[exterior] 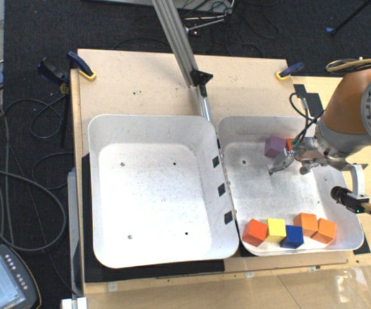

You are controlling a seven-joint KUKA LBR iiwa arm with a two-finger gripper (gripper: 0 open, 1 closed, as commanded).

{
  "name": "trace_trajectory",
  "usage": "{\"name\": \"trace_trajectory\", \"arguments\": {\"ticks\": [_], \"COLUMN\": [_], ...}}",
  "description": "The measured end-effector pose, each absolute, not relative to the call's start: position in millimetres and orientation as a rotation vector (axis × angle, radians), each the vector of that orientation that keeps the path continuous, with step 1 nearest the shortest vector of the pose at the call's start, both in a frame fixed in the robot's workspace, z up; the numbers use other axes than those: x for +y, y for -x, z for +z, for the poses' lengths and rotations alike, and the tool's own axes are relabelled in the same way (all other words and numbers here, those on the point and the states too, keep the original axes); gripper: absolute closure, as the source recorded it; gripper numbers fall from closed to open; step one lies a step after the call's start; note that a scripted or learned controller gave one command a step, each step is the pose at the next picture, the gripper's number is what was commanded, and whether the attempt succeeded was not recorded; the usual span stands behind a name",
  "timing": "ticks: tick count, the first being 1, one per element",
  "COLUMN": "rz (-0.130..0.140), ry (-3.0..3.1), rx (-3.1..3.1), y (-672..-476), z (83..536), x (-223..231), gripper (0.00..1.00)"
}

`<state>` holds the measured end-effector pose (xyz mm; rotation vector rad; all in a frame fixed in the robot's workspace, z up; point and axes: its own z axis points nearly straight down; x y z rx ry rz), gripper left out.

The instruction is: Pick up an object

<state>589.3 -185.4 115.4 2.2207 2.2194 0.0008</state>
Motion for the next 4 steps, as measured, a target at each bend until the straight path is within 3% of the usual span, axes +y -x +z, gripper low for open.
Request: {"name": "trace_trajectory", "arguments": {"ticks": [1, 2, 4], "rz": [0.002, 0.006, 0.004], "ry": [-2.22, -2.214, -2.213], "rx": [2.218, 2.219, 2.222], "y": [-589.9, -589.2, -590.8], "z": [124.4, 186.7, 270.2], "x": [-185.5, -180.5, -178.4], "gripper": [1.0, 1.0, 1.0]}}
